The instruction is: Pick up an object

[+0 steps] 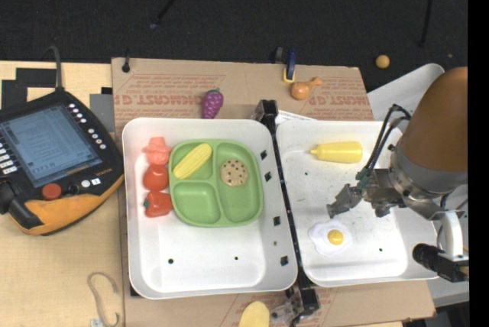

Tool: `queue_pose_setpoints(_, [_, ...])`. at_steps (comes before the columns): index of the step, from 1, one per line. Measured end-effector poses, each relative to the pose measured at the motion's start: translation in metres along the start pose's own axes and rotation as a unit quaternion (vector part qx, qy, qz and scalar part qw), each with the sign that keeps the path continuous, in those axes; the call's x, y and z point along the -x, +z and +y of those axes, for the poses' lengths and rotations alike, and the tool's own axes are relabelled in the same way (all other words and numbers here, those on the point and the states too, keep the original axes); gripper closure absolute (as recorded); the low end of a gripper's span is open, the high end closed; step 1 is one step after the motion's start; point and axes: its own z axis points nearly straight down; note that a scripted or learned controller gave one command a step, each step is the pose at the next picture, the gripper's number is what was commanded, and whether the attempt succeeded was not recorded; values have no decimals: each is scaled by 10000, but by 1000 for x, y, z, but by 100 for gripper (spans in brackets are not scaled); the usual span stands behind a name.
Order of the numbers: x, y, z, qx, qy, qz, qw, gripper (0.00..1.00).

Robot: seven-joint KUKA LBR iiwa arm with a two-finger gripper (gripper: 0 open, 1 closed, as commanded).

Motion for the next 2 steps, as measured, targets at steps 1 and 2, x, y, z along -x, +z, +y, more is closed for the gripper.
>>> queue_pose_setpoints(1, [0,-5,2,54,-9,-4,10000,0])
queue_pose_setpoints(2, [6,49,-6,29,-8,-1,10000,0])
